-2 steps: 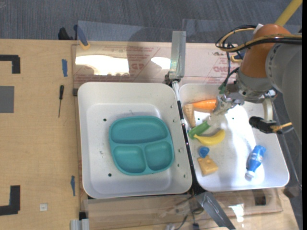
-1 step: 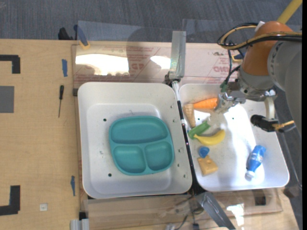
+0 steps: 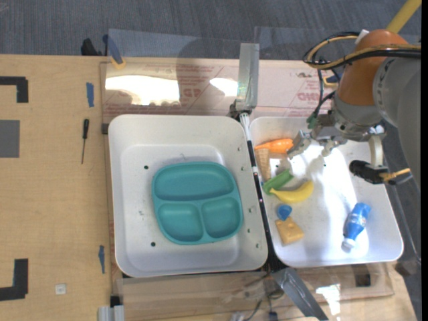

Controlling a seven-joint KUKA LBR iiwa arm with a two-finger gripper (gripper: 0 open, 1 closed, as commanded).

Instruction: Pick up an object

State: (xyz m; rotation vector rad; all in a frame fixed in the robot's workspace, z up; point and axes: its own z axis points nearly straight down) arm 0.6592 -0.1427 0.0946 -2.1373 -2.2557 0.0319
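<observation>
White plastic made up both shallow bins, set side by side on a pale wooden bench [image 3: 47, 199]. Left bin [image 3: 127, 146]: one teal divided tray [image 3: 197, 201], three compartments, lying flat near the middle. Right bin [image 3: 384, 243]: several small items, grouped mostly toward its left half. Listed from the back: an orange carrot [image 3: 275, 144] lying crosswise near the far wall; a tan wafer-like piece [image 3: 263, 162] just beside the dividing wall; a green pod [image 3: 278, 179] touching a yellow banana [image 3: 295, 192] that curved under it; a small blue piece [image 3: 284, 212] just in front of the banana; a tan block [image 3: 289, 231] in front of that. Well apart from this group, toward the near right corner, a blue bottle [image 3: 356, 225] with a white cap lay tilted. Grey arm [image 3: 401, 99] with an orange band [image 3: 364, 72] entered from the right, over the back of the right bin. Its gripper [image 3: 312, 154] hung above the bin floor, to the right of the carrot and behind the banana; the two fingers stood apart, and nothing lay between them. A black cable [image 3: 324, 49] looped above the orange band. A screwdriver [image 3: 84, 139] rested on the bench left of the bins, with blue tape [image 3: 89, 93] just behind it.
</observation>
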